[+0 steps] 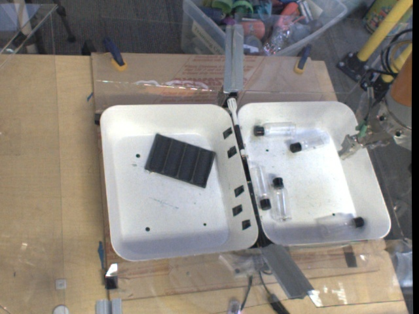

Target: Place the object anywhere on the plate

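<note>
A dark ribbed rectangular plate (180,160) lies flat in the left bin (124,234), turned slightly clockwise. Several clear vials with black caps lie in the right bin (376,201): one near the back (276,129), one beside it (309,140), two side by side near the divider (280,200), and one at the front right corner (339,222). My gripper (353,142) hangs over the right bin's right rim, apart from all the vials. Nothing shows in its grasp.
A row of small black clips (237,190) runs along the seam between the bins. A clear tub of colourful toys (262,8) stands behind the bench. The arm (399,84) and its cables rise at the far right.
</note>
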`<state>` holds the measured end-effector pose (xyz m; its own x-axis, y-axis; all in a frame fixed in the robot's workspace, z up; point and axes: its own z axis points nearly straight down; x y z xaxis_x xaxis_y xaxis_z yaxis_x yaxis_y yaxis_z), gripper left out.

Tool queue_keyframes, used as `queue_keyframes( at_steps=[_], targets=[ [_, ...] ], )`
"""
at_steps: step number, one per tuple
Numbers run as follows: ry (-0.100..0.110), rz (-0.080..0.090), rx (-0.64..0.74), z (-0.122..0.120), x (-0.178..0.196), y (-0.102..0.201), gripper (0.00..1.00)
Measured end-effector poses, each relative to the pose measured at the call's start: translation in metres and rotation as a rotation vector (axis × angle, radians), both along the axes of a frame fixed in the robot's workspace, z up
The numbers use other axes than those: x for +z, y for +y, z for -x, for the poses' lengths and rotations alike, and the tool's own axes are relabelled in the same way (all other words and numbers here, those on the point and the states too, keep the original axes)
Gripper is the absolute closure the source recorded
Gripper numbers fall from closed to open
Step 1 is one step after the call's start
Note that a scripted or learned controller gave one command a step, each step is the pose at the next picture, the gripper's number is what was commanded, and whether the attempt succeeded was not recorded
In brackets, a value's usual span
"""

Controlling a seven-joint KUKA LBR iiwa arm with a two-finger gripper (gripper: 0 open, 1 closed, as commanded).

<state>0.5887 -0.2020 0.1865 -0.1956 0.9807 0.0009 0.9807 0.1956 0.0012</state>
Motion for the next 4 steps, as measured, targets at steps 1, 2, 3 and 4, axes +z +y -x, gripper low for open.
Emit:
queue_keyframes(
  at_steps=[1, 2, 3, 4],
  targets=[
    [-0.001, 0.002, -0.031, 0.043, 0.074, -0.022, 1.0],
    [-0.001, 0.002, -0.03, 0.043, 0.074, -0.022, 0.0],
    [0.005, -0.001, -0.26, 0.098, -0.02, 0.058, 0.0],
    [0.001, 0.001, -0.219, 0.095, 0.011, 0.031, 0.0]
  ],
)
